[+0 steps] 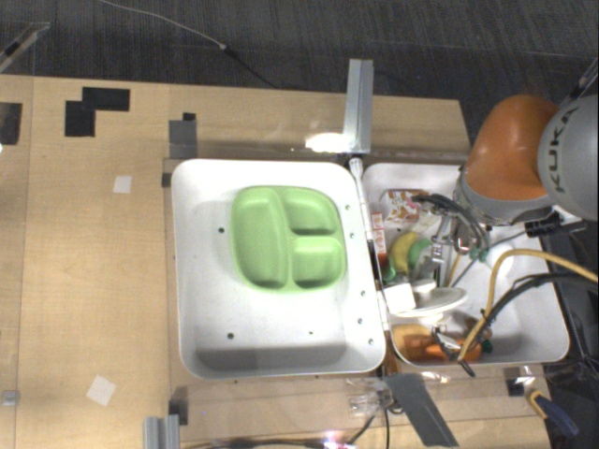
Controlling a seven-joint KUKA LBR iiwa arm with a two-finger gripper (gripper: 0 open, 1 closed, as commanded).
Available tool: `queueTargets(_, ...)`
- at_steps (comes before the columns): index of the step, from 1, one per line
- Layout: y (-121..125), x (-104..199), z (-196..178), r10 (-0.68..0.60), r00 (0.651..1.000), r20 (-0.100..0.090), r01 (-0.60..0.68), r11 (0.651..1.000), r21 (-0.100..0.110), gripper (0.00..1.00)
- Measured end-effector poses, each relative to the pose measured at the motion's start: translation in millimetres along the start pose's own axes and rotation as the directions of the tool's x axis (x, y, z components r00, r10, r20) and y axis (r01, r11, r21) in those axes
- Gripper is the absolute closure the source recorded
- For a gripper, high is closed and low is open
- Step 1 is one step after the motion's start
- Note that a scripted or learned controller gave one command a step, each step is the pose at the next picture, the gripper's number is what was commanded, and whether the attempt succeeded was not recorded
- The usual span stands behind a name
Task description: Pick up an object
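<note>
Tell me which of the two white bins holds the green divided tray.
The left bin: the green divided tray lies in it, while the right bin holds small clutter under the arm.

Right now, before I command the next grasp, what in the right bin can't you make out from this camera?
- Gripper: whether it is open or shut, or holds anything; wrist and cables cover it.
- Yellow object: its right side is hidden by the gripper, so its kind is unclear.
- Orange object: partly under cables, too small to identify.
- Right bin: much of its floor is hidden by the arm.
- Printed packet: label too blurred to read.
</note>
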State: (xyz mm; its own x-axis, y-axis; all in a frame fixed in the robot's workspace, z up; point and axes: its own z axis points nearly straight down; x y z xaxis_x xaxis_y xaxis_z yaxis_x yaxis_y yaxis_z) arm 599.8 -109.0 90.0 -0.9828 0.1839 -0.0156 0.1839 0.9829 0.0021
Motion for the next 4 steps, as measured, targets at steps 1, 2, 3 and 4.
queueTargets(1, 4.2, 49.0, -1.9, 0.084, 0.996, 0.005, -0.084, 0.996, 0.001, 0.00)
queueTargets(2, 14.8, -9.8, 0.4, -0.030, 1.000, -0.001, 0.030, 1.000, 0.001, 0.00)
queueTargets(3, -11.3, 48.1, -2.2, -0.035, 0.999, 0.004, 0.035, 0.999, 0.001, 0.00)
queueTargets(4, -17.7, -20.6, -7.2, 0.038, 0.999, -0.005, -0.038, 0.999, 0.001, 0.00)
